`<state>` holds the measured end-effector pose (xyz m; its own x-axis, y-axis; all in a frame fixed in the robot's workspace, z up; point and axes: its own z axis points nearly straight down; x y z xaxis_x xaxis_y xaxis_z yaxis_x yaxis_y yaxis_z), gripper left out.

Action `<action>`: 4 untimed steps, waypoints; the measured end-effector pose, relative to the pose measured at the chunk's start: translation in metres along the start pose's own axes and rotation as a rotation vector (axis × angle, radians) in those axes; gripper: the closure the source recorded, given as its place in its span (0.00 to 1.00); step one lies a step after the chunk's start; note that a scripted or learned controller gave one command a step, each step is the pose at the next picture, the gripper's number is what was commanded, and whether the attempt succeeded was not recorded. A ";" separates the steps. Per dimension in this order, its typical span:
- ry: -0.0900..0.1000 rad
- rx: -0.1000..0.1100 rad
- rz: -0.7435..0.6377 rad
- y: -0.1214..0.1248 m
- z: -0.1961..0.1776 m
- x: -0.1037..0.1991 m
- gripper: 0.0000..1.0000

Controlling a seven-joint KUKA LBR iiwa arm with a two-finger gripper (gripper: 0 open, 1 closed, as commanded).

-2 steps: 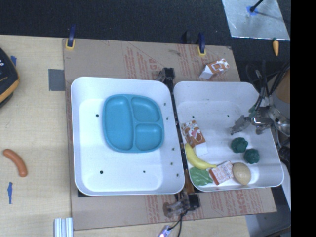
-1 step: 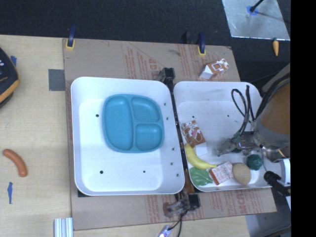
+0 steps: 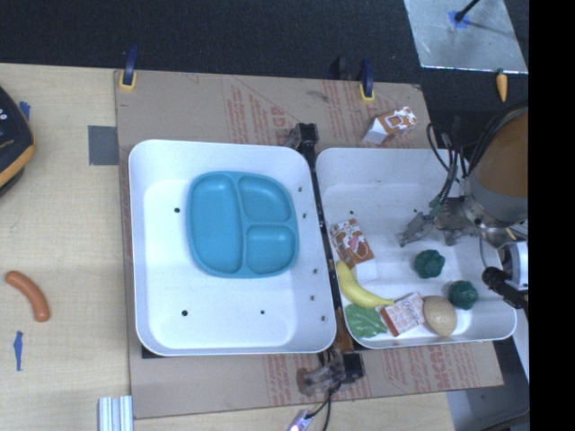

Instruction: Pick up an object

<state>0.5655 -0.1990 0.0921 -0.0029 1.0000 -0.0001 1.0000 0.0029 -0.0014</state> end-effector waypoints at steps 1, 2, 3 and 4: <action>0.000 0.003 -0.002 -0.051 0.001 0.040 0.00; 0.000 0.000 0.000 -0.024 0.000 -0.012 0.00; -0.001 -0.002 -0.001 0.072 -0.074 -0.013 0.00; 0.000 0.003 -0.002 -0.007 -0.026 -0.005 0.00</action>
<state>0.5586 -0.2036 0.1180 -0.0051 1.0000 0.0002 1.0000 0.0051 -0.0045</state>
